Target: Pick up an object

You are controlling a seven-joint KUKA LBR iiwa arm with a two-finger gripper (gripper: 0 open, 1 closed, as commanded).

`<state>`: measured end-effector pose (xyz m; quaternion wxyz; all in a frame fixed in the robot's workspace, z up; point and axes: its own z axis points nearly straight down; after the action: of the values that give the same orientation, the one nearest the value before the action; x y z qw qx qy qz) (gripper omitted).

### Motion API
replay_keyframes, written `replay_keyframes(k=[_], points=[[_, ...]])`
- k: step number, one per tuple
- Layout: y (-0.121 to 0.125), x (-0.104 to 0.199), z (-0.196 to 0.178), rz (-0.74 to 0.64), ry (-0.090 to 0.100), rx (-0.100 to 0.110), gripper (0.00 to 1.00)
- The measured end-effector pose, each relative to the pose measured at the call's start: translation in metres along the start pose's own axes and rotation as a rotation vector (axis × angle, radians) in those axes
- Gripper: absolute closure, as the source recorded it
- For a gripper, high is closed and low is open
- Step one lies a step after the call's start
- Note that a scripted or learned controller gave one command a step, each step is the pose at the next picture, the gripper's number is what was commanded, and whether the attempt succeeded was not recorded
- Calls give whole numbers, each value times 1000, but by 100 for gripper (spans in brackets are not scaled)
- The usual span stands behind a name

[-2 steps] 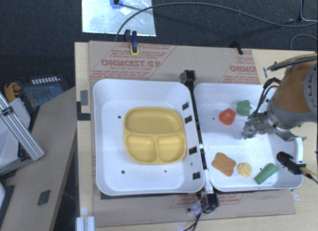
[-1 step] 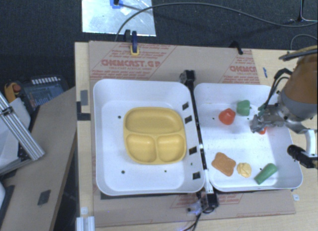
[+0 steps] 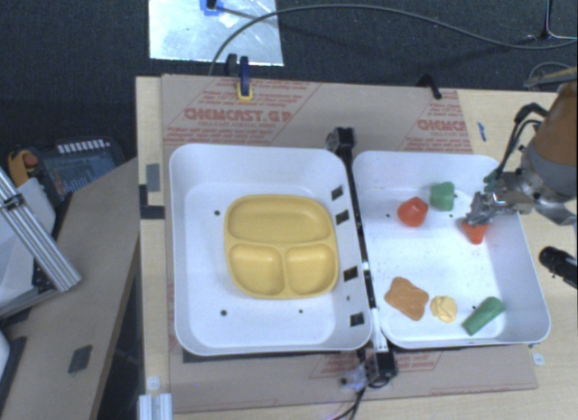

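Observation:
My gripper reaches in from the right and hangs over the far right part of the right bin. A small orange-red object lies directly at its tip, touching or nearly touching it. I cannot make out whether that object is gripped. Further left in the same bin sit a red round object and a green object. Near the front edge of the bin lie an orange-brown piece, a small yellow piece and a green cylinder.
The left bin holds a yellow divided plate. A black divider runs between the two bins. The grey arm with its orange band stands above the right bin's right edge. Cables cross the dark floor behind the bench.

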<state>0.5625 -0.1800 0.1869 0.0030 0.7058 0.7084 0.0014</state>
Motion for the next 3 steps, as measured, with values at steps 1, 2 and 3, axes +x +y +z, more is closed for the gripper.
replay_keyframes(k=[1,2,3], points=[[1,0,-18,0,1,3,100],[13,42,-20,-5,3,3,100],[15,91,-19,-5,3,5,100]])
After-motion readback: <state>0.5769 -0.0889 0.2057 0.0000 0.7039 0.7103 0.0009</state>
